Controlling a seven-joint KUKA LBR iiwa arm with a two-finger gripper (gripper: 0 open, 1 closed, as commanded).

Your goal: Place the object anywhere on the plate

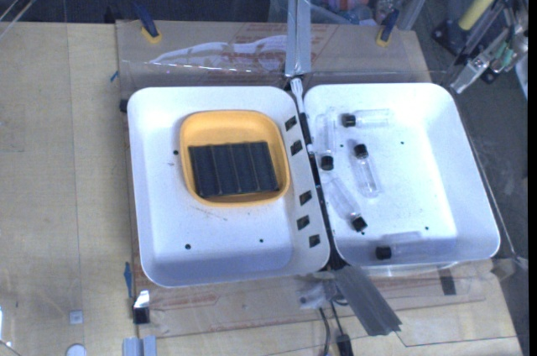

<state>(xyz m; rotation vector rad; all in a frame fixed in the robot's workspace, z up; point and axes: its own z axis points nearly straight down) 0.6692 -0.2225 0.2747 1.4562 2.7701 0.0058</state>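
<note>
Two shallow white bins are set side by side mid-frame. In the left bin (159, 245) a yellow plate (232, 128) is seen, with a dark ridged block (232, 170) laid on it. Several clear vials with black caps (363, 168) are scattered in the right bin (453, 178). The pincer's state cannot be told.

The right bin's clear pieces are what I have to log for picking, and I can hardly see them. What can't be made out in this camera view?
- Clear vials in the right bin: transparent against white; outlines and exact count unclear.
- Yellow plate: a dark ribbed slab covers its floor.
- Gripper: small, at the right edge among cables; finger state unreadable.
</note>
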